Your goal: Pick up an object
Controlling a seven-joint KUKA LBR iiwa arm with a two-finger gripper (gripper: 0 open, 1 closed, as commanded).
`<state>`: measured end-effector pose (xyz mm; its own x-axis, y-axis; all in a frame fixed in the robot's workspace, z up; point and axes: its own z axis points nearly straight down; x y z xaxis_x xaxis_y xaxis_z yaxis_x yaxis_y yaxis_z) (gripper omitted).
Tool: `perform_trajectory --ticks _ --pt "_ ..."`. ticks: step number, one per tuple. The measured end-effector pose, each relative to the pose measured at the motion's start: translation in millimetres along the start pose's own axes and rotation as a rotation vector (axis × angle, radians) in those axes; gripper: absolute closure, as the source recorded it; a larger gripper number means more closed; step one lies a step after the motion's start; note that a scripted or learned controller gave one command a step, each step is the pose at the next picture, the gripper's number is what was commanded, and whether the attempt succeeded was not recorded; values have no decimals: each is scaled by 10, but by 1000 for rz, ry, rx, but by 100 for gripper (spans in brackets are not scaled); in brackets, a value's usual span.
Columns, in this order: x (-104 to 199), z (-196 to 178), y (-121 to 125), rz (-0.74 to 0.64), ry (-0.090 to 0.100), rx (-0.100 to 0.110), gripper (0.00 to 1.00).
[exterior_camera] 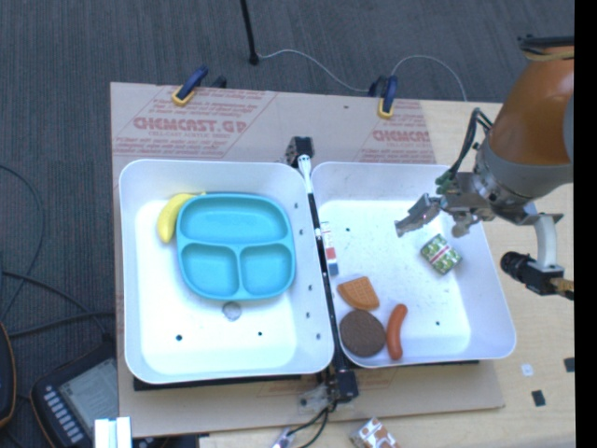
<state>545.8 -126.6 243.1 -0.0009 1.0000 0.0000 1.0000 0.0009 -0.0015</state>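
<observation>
My gripper [435, 224] hangs over the upper right part of the right bin [485, 343], fingers spread open and nothing between them. Just below it lies a small green and white packet [440, 254], apart from the fingers. Along the bin's near left side sit an orange wedge [359, 293], a brown round patty [362, 332] and a red sausage [395, 330]. The left bin [149, 343] holds a blue divided plate [236, 246] with a yellow banana [168, 216] against its upper left edge.
A small grey bit [231, 312] lies just below the plate. The bins meet at a raised rim [319, 250] with a fixture along it. Two clamps [189, 84] [387, 99] hold the cardboard base at the back. The arm's bulk [532, 129] stands at the right.
</observation>
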Motion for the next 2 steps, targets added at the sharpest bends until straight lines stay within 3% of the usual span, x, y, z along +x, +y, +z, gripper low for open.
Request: perform_trajectory --ticks 1,2 --pt "-92 1555 176 0 -2 -7 0" --pt "267 1553 -532 2 -3 -11 0"
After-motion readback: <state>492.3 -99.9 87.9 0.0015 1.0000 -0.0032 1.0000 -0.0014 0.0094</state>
